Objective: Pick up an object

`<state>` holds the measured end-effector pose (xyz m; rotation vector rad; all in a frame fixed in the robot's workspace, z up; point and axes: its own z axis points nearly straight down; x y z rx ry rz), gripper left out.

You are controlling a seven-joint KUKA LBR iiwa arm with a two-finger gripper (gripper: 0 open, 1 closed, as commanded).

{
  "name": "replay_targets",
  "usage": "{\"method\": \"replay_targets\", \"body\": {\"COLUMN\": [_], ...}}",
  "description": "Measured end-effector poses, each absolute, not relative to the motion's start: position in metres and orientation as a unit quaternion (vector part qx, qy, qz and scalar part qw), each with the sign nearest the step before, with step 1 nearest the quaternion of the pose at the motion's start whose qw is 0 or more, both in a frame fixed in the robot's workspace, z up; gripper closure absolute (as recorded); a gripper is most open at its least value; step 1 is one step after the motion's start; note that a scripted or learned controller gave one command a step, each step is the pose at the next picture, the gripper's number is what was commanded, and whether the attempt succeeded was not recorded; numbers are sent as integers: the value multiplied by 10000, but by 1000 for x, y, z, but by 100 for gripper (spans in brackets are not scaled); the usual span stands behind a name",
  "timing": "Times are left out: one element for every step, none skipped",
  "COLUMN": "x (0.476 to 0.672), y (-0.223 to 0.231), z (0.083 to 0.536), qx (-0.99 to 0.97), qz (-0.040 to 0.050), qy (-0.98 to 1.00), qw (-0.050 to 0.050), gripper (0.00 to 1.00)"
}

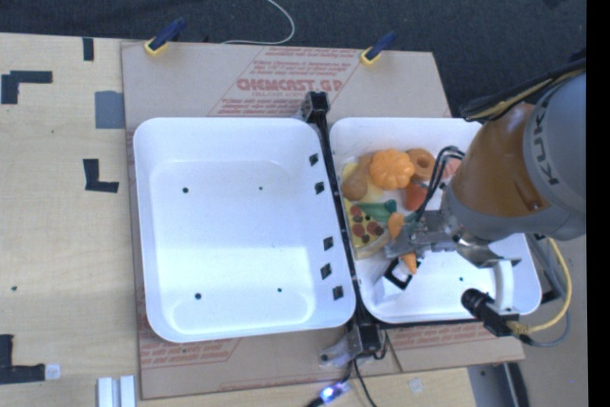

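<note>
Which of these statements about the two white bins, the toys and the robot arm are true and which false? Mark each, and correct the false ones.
1. The toys lie in the right bin. True.
2. The orange pumpkin sits in the left bin. False: it is in the right bin, near the divider.
3. The gripper is low over the right bin's toy pile. True.
4. The arm reaches in from the view's left. False: it comes from the right.
5. The bins rest on a cardboard sheet. True.
</note>
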<state>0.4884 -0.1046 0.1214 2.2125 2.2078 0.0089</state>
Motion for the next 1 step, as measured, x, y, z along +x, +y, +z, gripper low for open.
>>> {"method": "replay_targets", "body": {"x": [486], "y": [-38], "z": [188], "qx": [7041], "qz": [20], "qy": [7100], "qw": [0], "gripper": [100]}}
